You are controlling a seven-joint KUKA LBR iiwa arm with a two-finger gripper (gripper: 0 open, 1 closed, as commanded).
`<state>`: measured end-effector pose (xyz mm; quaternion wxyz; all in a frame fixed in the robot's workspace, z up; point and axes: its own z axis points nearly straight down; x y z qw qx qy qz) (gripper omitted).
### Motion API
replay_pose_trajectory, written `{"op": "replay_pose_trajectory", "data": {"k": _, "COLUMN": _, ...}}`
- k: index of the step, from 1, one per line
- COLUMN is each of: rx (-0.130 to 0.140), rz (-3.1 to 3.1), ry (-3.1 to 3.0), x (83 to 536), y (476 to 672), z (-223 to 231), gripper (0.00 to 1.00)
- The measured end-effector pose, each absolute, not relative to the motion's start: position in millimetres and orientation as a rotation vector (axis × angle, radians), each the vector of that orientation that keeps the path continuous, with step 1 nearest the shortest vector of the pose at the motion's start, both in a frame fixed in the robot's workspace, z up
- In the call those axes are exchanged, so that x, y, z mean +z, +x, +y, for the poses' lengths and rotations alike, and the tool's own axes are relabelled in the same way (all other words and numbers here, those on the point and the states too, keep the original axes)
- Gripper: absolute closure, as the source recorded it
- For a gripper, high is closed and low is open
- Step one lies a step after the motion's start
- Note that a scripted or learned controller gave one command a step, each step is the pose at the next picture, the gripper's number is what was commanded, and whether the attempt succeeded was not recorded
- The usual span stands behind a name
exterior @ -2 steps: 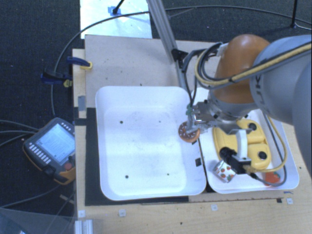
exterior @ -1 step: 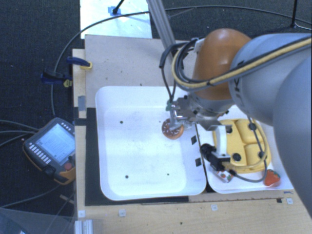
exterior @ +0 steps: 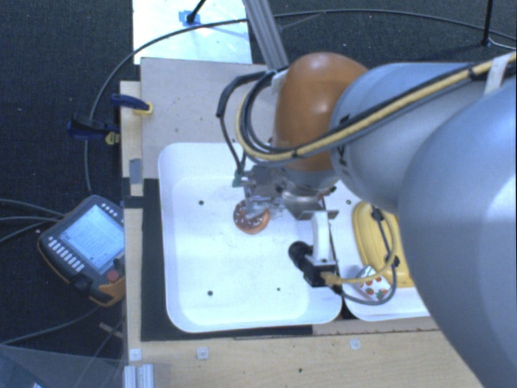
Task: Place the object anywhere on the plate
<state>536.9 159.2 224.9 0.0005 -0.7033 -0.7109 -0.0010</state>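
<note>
A small round brown object [exterior: 251, 218] lies on the floor of the left white bin [exterior: 202, 265], near its middle. My gripper [exterior: 260, 203] hangs right over it, coming down from the orange band [exterior: 311, 111] of the arm, and its tips blur into the object. In the right bin [exterior: 392, 309] I see part of the yellow plate [exterior: 373, 241], mostly covered by the grey arm. The object is well to the left of the plate.
A black fitting with cables [exterior: 311, 267] hangs off the wrist over the wall between the bins. A teach pendant [exterior: 85, 245] lies off the bench at the left. Clamps [exterior: 129, 103] grip the board's far left edge.
</note>
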Motion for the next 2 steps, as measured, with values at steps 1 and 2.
{"op": "replay_pose_trajectory", "data": {"k": 1, "rx": -0.005, "rz": -2.232, "ry": -2.210, "x": 225.1, "y": 538.1, "z": 221.6, "gripper": 1.00}}
{"op": "replay_pose_trajectory", "data": {"k": 2, "rx": -0.001, "rz": -2.227, "ry": -2.215, "x": 225.0, "y": 538.2, "z": 218.1, "gripper": 0.00}}
